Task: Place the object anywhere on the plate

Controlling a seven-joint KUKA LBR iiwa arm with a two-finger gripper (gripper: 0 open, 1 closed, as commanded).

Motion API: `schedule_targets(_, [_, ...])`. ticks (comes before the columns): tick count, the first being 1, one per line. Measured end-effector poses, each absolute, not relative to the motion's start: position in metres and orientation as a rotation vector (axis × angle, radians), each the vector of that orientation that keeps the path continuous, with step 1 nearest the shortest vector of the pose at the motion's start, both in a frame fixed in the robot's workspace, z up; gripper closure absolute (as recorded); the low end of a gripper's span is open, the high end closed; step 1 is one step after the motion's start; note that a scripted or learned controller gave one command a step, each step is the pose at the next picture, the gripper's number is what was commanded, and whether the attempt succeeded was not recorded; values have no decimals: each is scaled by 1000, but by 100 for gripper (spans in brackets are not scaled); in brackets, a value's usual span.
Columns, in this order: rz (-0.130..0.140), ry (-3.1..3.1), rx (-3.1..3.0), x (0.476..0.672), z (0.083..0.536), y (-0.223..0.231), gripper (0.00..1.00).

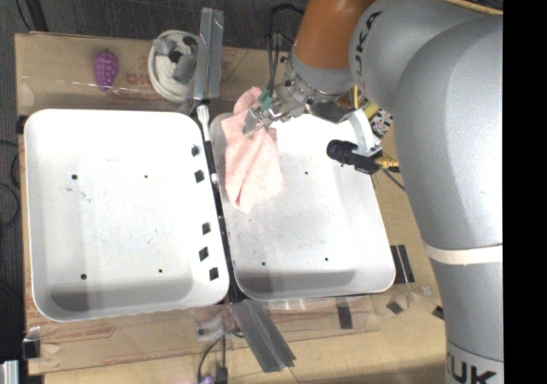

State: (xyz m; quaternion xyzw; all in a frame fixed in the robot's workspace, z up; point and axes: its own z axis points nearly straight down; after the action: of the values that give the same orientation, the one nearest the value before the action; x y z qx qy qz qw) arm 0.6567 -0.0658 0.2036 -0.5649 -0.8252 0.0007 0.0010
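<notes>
While the arm reaches in from the right, the scene reads so:

Gripper [259,115]: over the far left corner of the right bin [342,228], fingers closed on the top edge of the cloth [252,164].
Cloth: pink, pinched at its upper end, hanging and draping down from the fingers onto the bin floor just below them, beside the divider.
Left bin [111,220]: to the gripper's left, across the divider.
Purple object [105,68]: well left of the gripper, on the bench beyond the bins; perhaps a toy grape bunch, too small to tell.
White round item [173,62]: just left of the gripper, beyond the bins.
</notes>
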Motion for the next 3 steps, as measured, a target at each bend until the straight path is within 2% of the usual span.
schedule_targets(1, [2, -2597, -1765, 657, 231, -65, 100])
schedule_targets(2, [4, -2897, -1205, 639, 240, -21, 100])
schedule_targets(3, [3, -3080, -598, 612, 230, 29, 100])
